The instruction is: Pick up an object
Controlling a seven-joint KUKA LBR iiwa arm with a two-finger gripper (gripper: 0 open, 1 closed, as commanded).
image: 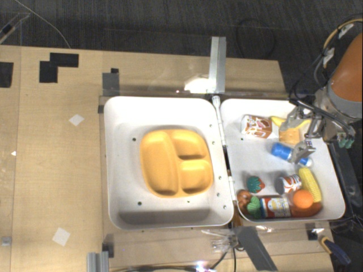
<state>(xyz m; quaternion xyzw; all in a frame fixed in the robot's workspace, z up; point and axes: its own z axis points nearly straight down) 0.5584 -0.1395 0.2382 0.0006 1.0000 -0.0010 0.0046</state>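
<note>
The right bin [329, 152] holds several small items. My gripper [296, 139] hangs over its upper right part, fingers open. One finger [293, 119] is near a yellow wedge [277, 120], the other [304, 149] by a blue cylinder [281, 150]. An orange block [290, 135] lies under the gap between them, and nothing is held. A red-and-white packet [257, 126] lies further left. Along the front are a corn cob [309, 183], an orange [303, 200], a small can [290, 183], a red-labelled bottle [275, 207] and a strawberry [255, 183].
The left bin [122, 152] carries a yellow divided tray [176, 162]. A metal post [218, 67] stands behind the wall between the bins. The arm's orange band [347, 78] sits at the right edge above the bin.
</note>
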